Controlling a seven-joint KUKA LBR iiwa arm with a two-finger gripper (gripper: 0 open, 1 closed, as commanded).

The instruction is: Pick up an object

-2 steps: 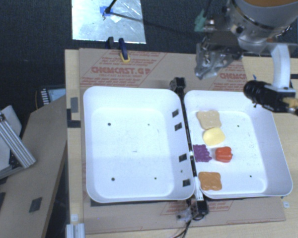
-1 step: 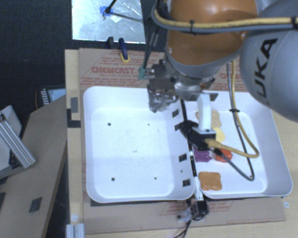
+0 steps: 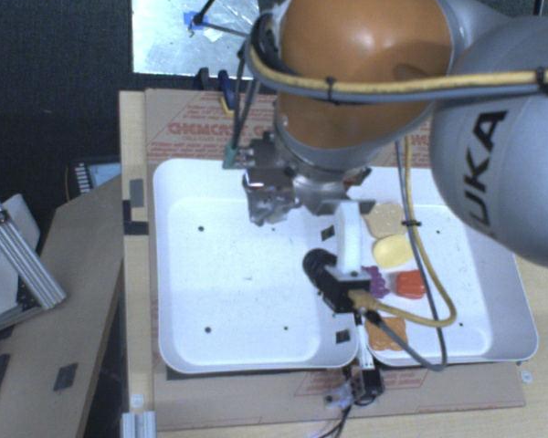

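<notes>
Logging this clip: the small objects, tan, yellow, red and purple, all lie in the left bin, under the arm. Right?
Not quite. The camera view shows the tan, yellow, red and purple objects in the right bin, not the left bin. They do lie under the arm.

Grey arm (image 3: 493,153) reaches in — gripper (image 3: 272,203) pointing down.

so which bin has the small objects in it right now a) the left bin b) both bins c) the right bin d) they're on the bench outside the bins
c, the yellow piece, the red piece and the purple piece all lie in the right bin, clustered near the divider; the left bin shows just bare white floor.
</notes>
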